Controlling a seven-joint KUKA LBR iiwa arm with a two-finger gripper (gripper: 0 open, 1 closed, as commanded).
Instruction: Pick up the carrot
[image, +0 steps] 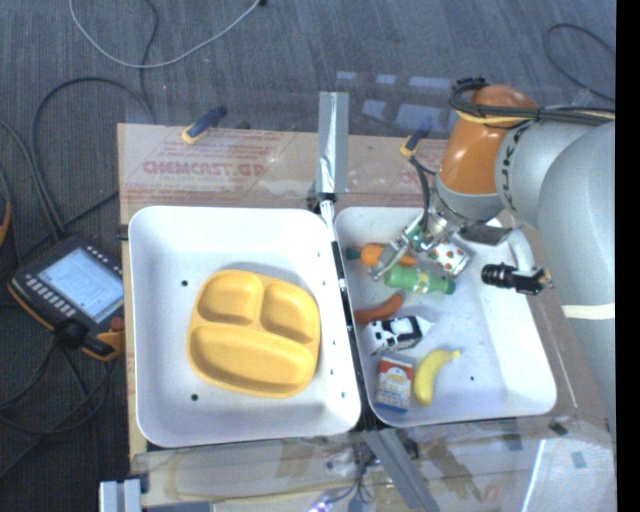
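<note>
The carrot is a small orange piece lying near the back left corner of the right bin. My gripper is low over the back of that bin, right beside the carrot on its right side, and it partly overlaps the carrot's right end. The orange band of the arm rises above it. From this angle I cannot make out whether the carrot is held.
A green bottle lies just under the gripper. In front of it are a brown sausage, a black-and-white carton, a banana and a small box. The left bin holds a yellow divided tray.
</note>
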